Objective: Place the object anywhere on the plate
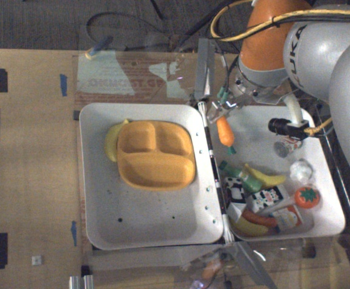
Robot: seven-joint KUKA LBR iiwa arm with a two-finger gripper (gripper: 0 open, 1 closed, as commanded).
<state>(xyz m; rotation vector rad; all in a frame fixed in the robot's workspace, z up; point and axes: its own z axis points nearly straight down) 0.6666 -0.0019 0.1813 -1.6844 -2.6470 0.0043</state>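
An orange divided plate [156,154] lies in the left bin [156,218], in its upper half. A toy carrot [225,131], orange with a green tip pointing down, hangs over the left edge of the right bin [325,161], close to the divider between the bins. My gripper [221,107] sits directly above the carrot and is shut on its thick upper end. The grey arm with its orange band comes in from the upper right.
A yellow piece [111,142] pokes out from under the plate's left side. The right bin holds several toy foods: a green bottle [242,176], a banana [266,177], a tomato [307,197], small cartons [270,197] and a can [285,146].
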